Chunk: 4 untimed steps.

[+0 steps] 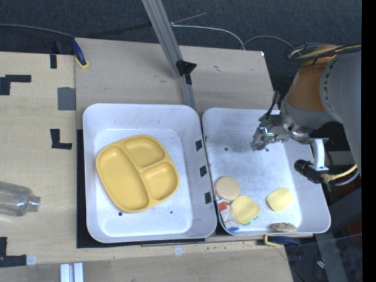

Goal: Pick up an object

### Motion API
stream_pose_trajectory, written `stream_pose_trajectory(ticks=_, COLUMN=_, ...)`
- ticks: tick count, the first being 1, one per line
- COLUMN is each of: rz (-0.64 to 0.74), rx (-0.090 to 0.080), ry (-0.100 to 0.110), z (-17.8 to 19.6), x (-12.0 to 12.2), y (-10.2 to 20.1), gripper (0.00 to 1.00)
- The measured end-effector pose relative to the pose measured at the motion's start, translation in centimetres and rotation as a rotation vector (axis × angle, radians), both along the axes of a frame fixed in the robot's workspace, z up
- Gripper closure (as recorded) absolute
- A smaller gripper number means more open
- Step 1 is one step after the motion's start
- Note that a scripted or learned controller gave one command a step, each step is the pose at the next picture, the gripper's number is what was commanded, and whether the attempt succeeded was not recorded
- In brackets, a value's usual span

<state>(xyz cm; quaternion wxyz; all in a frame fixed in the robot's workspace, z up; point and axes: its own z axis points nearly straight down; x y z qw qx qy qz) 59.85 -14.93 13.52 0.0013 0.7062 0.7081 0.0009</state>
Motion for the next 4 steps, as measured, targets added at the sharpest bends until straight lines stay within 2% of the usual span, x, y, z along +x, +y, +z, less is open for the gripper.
stream_pose_trajectory(ticks=1, rz=0.007, rx=0.003, ry=-0.002, z=5.6, x=6.0, y=11.9, gripper=1.00)
stream_pose_trajectory(ticks=2, rz=-0.008, rx=-0.004, ry=0.005, z=3.4, x=8.2, y=2.0, gripper=1.00)
stream_pose_trajectory(ticks=3, rz=0.003, rx=0.001, ry=0.003, z=5.5, x=5.6, y=8.9, gripper=1.00)
stream_pose_trajectory(ticks=4, rz=-0.006, rx=-0.004, ry=0.008, z=0.1, x=8.1, y=2.0, gripper=1.00)
